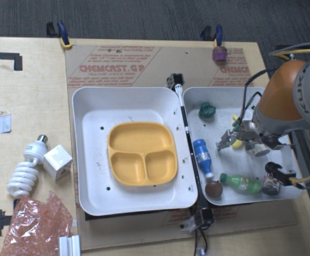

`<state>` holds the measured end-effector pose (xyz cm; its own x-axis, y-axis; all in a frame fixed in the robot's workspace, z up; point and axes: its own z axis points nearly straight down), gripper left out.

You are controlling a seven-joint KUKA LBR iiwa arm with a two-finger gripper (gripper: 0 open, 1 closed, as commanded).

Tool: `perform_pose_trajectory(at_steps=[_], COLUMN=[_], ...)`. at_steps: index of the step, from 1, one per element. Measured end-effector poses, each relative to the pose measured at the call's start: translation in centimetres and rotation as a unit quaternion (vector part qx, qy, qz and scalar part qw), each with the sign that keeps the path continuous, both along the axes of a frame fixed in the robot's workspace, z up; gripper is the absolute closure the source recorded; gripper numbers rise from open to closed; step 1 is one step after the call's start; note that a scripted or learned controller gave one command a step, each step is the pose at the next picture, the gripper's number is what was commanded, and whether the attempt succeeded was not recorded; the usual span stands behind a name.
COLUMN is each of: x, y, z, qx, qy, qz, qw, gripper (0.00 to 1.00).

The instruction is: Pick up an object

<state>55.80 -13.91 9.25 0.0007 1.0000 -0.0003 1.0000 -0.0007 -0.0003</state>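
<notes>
You'll find the arm point(288, 97) entering from the right of the frame, its pincer point(233, 139) low over the middle of the right bin point(227, 94). The fingers spread fairly wide, and a small yellow object point(238, 142) sits just beside them (whether it is actually gripped, you cannot tell). In the same bin, look for a green lump point(207, 111) toward the upper left, a blue bottle point(201, 156) along the left wall, a brown ball point(214, 189) at the lower left, and a green bottle point(241, 183) lying on its side along the bottom. The left bin point(85, 143) holds a yellow divided tray point(142, 153). On the surface point(26, 100) at the frame's left lie a spiral light bulb point(25, 168) and a white cube point(57, 162).
</notes>
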Motion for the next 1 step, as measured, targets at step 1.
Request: perform_pose_trajectory(at_steps=[1], x=[0.09], y=[-0.07], z=[1.05], qx=[-0.0005], qy=[-0.001], qz=[-0.001], qw=[1.0], gripper=[1.0])
